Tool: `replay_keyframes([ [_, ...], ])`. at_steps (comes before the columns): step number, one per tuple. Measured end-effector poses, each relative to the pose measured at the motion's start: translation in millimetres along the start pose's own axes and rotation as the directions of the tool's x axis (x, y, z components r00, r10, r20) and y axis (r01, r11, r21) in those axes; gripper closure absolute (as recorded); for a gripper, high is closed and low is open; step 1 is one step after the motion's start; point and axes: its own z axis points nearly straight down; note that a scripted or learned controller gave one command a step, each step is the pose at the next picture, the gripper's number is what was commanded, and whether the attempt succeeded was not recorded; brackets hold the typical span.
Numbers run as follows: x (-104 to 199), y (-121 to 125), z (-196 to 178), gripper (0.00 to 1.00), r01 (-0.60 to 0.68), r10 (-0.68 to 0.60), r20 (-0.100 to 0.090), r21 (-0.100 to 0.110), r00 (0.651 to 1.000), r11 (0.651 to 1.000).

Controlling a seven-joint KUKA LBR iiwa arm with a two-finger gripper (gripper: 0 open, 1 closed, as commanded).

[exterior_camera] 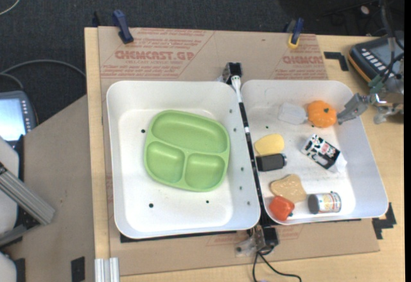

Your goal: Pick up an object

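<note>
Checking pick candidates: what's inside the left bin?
The left bin holds a green divided plate, with nothing in its three compartments. The bin floor under the plate is hidden.

The grey metal two-finger gripper [350,109] shows as a slim, dull-grey tapered finger running out from a blockier grey body [385,102] — pale metal with darker recesses. Thin black cables [390,49] loop above that body. Finer details — screws, markings — are too small to make out.
</note>
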Motion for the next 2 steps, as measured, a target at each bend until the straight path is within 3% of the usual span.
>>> replay_keyframes([
  [1,80.2,-58.8,165.8,0.00,0.004,-0.003,-0.009,0.018,1.000,1.000],
  [2,74.9,-53.7,147.3,1.00,-0.002,0.002,0.001,-0.002,1.000,1.000],
])
